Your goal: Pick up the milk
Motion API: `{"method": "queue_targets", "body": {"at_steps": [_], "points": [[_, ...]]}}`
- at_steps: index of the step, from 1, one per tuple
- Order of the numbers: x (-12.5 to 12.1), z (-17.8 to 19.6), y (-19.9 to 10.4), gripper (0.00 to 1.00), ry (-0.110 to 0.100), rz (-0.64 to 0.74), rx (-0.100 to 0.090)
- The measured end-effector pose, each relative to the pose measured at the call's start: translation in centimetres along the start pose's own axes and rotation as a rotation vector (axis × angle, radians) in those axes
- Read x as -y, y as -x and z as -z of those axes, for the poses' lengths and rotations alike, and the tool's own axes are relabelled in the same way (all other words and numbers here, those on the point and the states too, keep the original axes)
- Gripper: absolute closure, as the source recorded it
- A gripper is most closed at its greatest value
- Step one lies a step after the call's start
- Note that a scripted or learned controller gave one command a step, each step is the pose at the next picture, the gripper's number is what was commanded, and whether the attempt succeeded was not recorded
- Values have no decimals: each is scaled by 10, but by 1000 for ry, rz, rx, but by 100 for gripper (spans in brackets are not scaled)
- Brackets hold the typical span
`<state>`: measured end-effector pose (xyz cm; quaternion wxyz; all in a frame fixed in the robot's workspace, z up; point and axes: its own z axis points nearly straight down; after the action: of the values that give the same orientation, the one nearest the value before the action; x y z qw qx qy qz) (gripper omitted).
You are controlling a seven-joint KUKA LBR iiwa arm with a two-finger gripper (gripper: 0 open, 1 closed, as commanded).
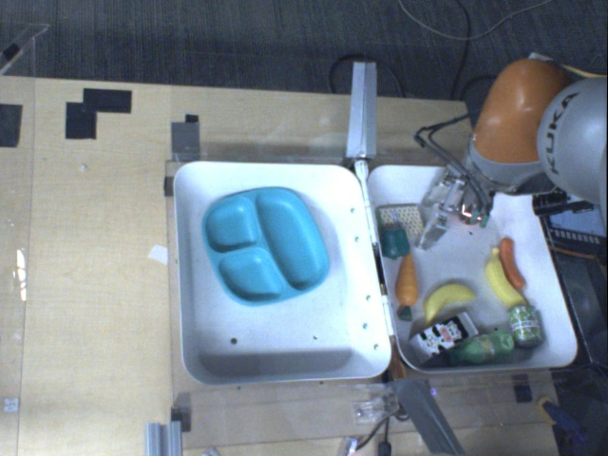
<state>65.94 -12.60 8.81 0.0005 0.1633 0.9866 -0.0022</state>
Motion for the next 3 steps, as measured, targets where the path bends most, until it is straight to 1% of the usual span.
{"method": "queue_targets", "body": {"at_steps": [1, 2, 3], "points": [[-2, 0, 2, 0, 4, 198, 2], [-5, 15, 6, 100, 8, 196, 18], [-5, 14, 4, 0, 8, 195, 9]]}}
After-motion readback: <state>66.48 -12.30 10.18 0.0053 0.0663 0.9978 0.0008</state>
